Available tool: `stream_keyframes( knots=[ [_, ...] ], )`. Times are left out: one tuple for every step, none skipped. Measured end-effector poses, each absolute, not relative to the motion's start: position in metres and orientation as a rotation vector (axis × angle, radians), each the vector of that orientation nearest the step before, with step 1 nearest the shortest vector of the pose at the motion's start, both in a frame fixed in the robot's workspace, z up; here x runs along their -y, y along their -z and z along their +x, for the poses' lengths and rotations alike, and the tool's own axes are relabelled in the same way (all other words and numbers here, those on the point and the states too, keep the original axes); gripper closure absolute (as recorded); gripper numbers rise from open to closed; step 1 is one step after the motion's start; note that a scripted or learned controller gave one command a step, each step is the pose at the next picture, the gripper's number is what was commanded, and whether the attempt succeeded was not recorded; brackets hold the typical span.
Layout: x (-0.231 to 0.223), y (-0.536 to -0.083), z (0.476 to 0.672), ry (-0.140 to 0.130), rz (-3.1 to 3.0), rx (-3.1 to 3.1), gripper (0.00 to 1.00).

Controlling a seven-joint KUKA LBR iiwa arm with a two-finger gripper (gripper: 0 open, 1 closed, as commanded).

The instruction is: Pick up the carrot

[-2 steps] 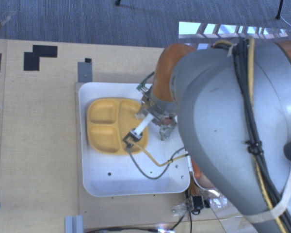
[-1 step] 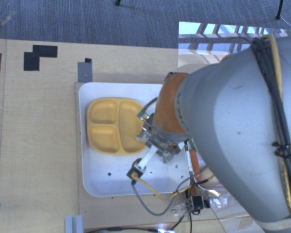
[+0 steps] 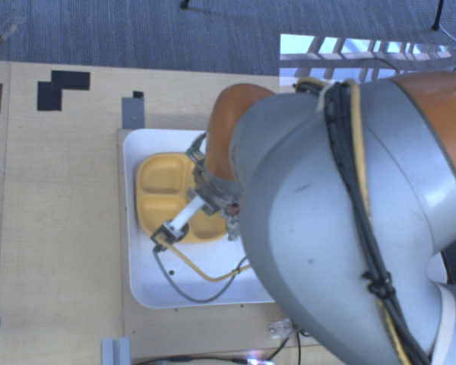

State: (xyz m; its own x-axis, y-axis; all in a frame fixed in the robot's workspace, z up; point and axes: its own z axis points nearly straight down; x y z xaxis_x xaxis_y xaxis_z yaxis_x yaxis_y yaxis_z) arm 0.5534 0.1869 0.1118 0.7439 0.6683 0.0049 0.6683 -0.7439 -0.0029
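The hand (image 3: 211,196) hangs over the right edge of a yellow divided plate (image 3: 158,185) in the white bin (image 3: 140,280); its grip I cannot tell; the grey arm (image 3: 327,204) covers the rest, perhaps the carrot.

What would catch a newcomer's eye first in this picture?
The big grey arm with its orange band looms over the right half of the view, reaching in above a shallow white bin. In that bin lies a yellow divided tray, partly covered by the arm. At upper left, black blocky marks stand out on the pale wooden bench.
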Motion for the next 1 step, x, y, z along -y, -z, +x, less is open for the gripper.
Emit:
stream_keyframes(
  knots=[
    [-0.1342, -0.1238, 0.5985, 0.002, -3.046, 0.769, 0.00]
  ],
)
